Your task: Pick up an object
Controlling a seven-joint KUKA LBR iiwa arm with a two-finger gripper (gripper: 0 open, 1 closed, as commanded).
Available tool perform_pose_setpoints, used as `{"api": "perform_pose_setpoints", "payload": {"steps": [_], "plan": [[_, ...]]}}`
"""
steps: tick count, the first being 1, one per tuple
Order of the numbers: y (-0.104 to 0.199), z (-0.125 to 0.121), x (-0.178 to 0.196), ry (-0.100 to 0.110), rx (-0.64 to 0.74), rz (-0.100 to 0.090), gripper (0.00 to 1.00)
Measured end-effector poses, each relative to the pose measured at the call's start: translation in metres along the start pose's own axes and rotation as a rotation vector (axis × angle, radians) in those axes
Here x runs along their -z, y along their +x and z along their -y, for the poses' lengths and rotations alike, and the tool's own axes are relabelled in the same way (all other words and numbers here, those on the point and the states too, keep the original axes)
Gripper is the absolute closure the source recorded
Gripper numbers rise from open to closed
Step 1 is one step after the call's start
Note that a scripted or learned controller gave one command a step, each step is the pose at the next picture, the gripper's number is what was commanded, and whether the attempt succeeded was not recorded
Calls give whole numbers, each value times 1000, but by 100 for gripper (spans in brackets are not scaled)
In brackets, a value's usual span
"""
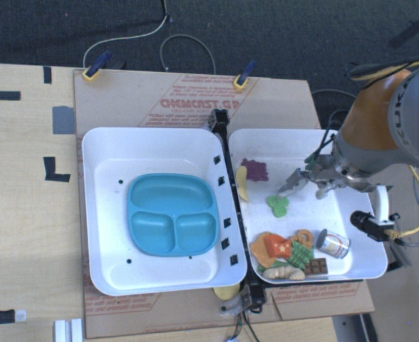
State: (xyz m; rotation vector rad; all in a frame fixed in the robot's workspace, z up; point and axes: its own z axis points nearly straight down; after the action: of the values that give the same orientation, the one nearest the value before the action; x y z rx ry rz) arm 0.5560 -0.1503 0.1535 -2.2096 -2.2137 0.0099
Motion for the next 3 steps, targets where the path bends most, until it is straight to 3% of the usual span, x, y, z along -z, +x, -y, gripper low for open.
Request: {"api": "perform_pose_setpoints", "payload": {"steps": [1, 2, 3], "plan": [[36, -21, -71, -16, 2, 9, 0], [33, -22, -56, -21, -2, 10, 100], [33, -22, -57, -20, -2, 10, 0]]}}
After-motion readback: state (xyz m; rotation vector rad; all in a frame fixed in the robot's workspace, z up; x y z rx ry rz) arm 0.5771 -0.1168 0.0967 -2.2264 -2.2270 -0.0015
